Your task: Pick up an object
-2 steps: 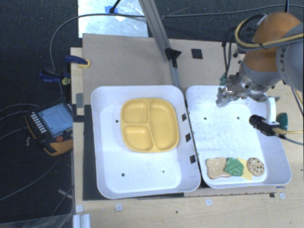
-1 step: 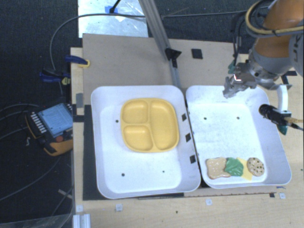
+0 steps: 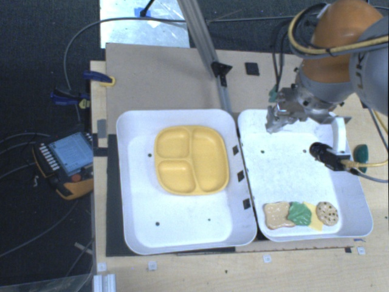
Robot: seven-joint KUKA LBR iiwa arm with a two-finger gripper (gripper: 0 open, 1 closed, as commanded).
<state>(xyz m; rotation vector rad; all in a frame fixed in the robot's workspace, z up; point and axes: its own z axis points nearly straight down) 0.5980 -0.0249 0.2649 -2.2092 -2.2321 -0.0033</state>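
Sitting on a tan bench (image 3: 164, 78) over dark floor, two white bins are lying side by side. Left bin (image 3: 137, 224) is carrying a yellow divided plate (image 3: 191, 160) near its middle, bare white all round it. Right bin (image 3: 285, 163) is mostly bare; toast slice (image 3: 278, 215), green leaf piece (image 3: 299, 213), yellow slice (image 3: 315, 221) and cookie (image 3: 327, 212) are lining up along its near edge toward the near right corner. Gripper (image 3: 278, 119) is hovering over the right bin's far left corner, well apart from the food; fingers' gap cannot be told, nothing seen between them.
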